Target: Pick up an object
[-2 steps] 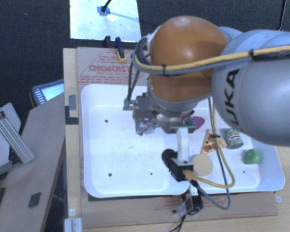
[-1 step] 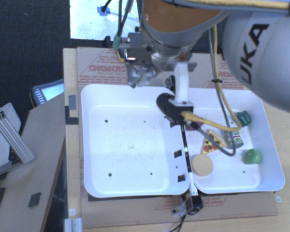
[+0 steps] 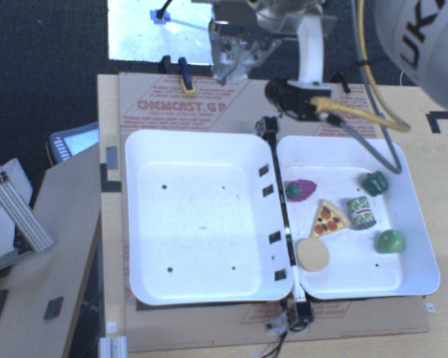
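I see the gripper [image 3: 229, 64] high behind the bins, jaws slightly apart, holding nothing. Pizza slice [image 3: 329, 219], can [image 3: 361, 212], round cookie [image 3: 312, 254] crowd the right bin [image 3: 414, 274].

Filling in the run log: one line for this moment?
gripper: raised behind bins, holding nothing | right bin: pizza slice, cookie, can | pick: not yet done

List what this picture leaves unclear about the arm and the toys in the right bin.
- Hand: blurred, high above the bins; its fingers' state is unreadable.
- Arm: cut off by the top and right edges.
- Can: label too small to read.
- Purple toy: too small to identify; a green piece covers its left end.
- Right bin: a cable crosses its far rim.
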You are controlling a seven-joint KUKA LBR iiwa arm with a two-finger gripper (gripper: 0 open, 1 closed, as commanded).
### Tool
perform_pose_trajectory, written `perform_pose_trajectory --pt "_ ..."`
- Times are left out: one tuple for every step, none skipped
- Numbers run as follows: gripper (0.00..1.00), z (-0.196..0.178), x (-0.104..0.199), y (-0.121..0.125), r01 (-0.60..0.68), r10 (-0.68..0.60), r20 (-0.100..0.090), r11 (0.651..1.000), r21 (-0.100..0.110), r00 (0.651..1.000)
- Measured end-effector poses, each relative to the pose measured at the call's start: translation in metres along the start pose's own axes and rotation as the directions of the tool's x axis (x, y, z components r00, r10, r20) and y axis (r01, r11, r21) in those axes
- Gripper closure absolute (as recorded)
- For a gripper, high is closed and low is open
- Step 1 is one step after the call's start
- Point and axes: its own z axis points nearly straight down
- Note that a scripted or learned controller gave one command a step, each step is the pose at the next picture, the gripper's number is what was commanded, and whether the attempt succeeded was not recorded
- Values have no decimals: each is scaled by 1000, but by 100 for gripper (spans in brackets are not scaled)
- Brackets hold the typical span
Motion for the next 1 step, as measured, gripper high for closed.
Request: perform_pose_trajectory --pt "100 5 4 -14 3 -3 3 1000 11 1000"
